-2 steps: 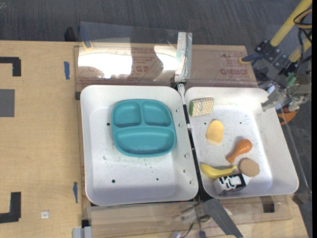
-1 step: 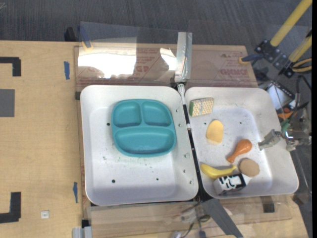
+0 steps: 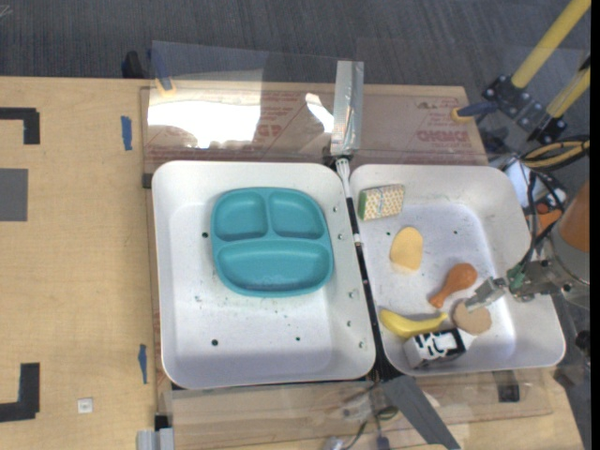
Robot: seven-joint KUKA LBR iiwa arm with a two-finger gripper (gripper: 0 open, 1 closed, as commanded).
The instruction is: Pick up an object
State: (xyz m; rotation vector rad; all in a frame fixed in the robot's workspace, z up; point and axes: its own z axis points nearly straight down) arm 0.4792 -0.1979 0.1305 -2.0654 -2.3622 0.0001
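The right bin (image 3: 525, 345) holds several small objects. An orange drumstick-shaped toy (image 3: 454, 283) lies near its middle, with a tan round piece (image 3: 474, 320) just below it. A yellow banana (image 3: 412, 322) and a black-and-white object (image 3: 438, 343) lie by the front wall. A pale orange oval piece (image 3: 407, 247) and a green-and-white checkered block (image 3: 382, 201) sit farther back. My gripper (image 3: 487, 293) reaches in from the right, low over the bin, between the drumstick's right end and the tan piece. I see nothing lifted off the bin floor.
The left bin (image 3: 178, 251) holds a teal divided plate (image 3: 272, 240). A clear plastic sheet and a grey post (image 3: 347, 106) stand behind the bins. Cables and yellow bars (image 3: 553, 36) crowd the right side beside the arm (image 3: 567, 251).
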